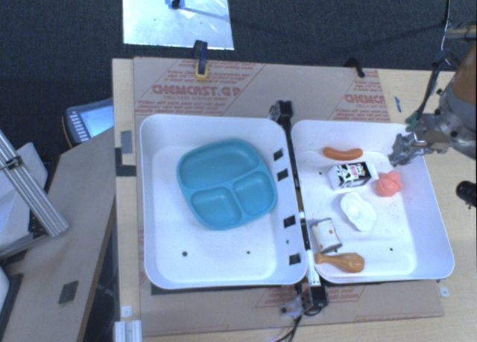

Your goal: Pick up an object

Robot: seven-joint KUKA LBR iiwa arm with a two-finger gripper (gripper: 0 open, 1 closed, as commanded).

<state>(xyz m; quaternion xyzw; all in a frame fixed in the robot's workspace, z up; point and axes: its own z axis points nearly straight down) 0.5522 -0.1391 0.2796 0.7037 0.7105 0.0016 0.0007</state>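
My pincer (401,148) hangs over the far right corner of the right bin (428,206), at the end of my grey arm (455,121); whether it is spread or pressed together I cannot tell from this slant, and nothing shows between its tips. Just below it, near the bin's right edge, sits a pink lump (387,184), soft-looking and rumpled, pale rose with a ragged outline. Beside it toward the bin's middle lies a small black-and-white carton (349,175), tipped on its side with dark print on a white face. Near the far edge rests an orange-red sausage (343,153), short and smooth, lying crosswise. Toward the bin's middle is a white rounded piece (359,212), hard to pick out against the white floor. At the near left corner lies a brown drumstick shape (341,261), glossy, with a small grey-and-tan block (325,235) just beyond it against the left wall. The left bin (160,258) carries a blue divided plate (226,182), three compartments, set at a tilt near its middle.
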